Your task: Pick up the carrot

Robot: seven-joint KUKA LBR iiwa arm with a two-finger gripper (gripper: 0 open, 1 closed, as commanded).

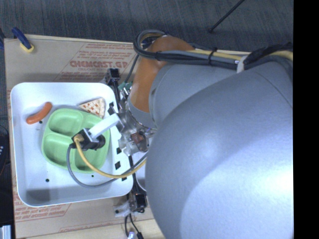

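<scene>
The left white bin lies at the left of the frame on a brown board. The carrot lies in the bin's upper left part, on the bin floor, slanted, with its upper end touching or just beside the rim of a green divided plate. A pizza slice lies at the plate's upper edge, right of the carrot and apart from it. The grey arm covers the right half of the frame. The gripper sits at the bin's right rim, well apart from the carrot; whether it is spread or closed cannot be told. A blue and yellow clip lies at the board's upper left corner.
</scene>
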